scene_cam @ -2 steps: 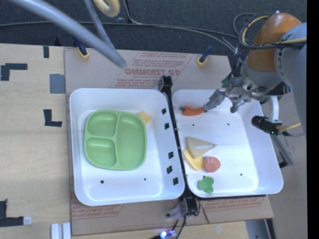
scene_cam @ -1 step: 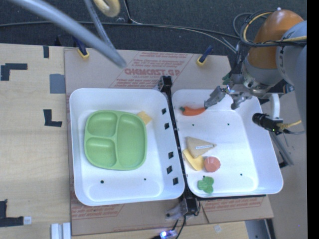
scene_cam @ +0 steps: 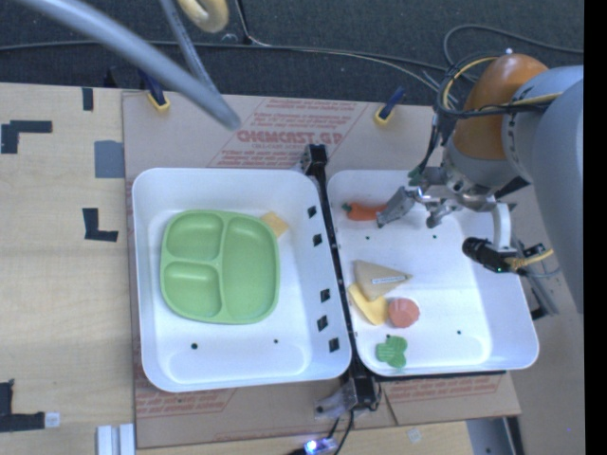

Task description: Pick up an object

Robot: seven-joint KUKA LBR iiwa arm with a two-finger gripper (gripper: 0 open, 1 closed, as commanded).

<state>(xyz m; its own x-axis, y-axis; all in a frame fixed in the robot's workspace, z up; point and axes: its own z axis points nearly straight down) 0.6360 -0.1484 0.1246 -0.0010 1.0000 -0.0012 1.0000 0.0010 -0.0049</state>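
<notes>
Two spread fingers tell me my gripper (scene_cam: 414, 208) is open and holding nothing, poised in the right bin (scene_cam: 493, 335) just beside the orange carrot (scene_cam: 363, 211), seemingly my target, with other toy foods (scene_cam: 384, 292) lying nearer me.

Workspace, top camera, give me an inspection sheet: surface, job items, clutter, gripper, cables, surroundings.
Surface: cardboard sheet on a wooden bench, bearing the left bin and right bin side by side.
Job's things: in the right bin, a carrot, a beige wedge, a yellow piece, a pink piece and a green piece.
Clutter: green divided tray in the left bin, small yellow piece at its corner.
Grippers: gripper open, above the right bin beside the carrot, holding nothing.
Cables: black cables behind the arm.
Surroundings: black tape marks on the bench.
</notes>
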